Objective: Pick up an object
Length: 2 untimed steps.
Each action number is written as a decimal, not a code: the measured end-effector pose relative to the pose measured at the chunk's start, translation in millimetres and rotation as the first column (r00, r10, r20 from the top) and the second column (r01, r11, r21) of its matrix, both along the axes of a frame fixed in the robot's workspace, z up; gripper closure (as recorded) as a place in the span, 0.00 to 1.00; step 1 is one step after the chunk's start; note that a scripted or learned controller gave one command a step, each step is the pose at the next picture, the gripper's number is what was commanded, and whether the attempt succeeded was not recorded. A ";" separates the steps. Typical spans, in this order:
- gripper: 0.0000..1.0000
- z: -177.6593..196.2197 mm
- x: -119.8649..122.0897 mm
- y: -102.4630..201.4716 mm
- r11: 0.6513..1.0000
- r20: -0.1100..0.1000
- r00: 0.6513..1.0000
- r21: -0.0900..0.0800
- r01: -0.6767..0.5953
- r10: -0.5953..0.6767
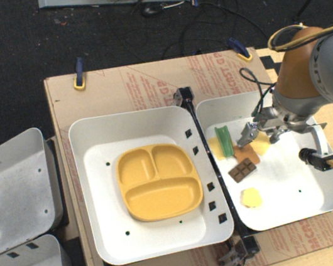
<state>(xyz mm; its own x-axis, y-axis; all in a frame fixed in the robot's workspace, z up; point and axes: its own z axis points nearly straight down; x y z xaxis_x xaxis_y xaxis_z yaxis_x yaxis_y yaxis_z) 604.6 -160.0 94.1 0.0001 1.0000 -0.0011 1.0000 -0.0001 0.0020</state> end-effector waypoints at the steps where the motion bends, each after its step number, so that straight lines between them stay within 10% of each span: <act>1: 1.00 11.0 1.1 0.5 1.000 0.003 1.000 0.000 0.000 0.000; 2: 1.00 74.7 -0.3 1.9 1.000 0.005 1.000 -0.001 -0.003 0.003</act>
